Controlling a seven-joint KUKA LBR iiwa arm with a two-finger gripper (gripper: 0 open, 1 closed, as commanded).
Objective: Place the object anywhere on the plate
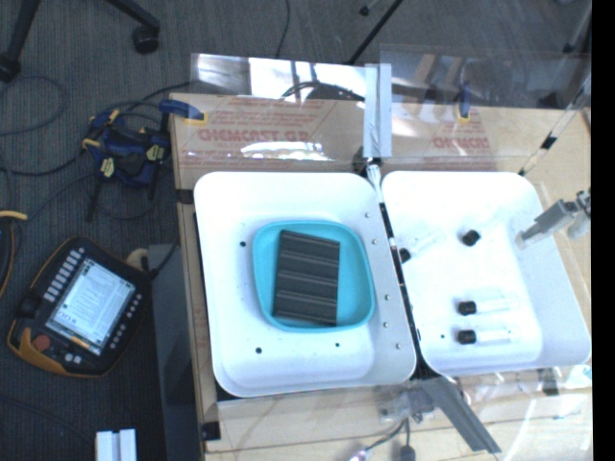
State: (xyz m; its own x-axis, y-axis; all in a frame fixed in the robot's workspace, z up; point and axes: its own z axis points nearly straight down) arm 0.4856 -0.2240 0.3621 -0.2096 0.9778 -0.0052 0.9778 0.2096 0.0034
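A light blue plate (357,286) lies in the left white bin (221,257). A dark grey ribbed rectangular block (307,277) rests flat on the plate, about in its middle. My gripper (550,223) reaches in from the right edge, over the upper right part of the right bin (538,286). It is far from the plate and the block, and nothing shows in its grasp.
Three white pens with black caps lie in the right bin: one near the top (468,238), two side by side lower down (467,307) (467,336). Clear panels (288,75) stand behind the bins. A teach pendant (82,305) lies on the floor at left.
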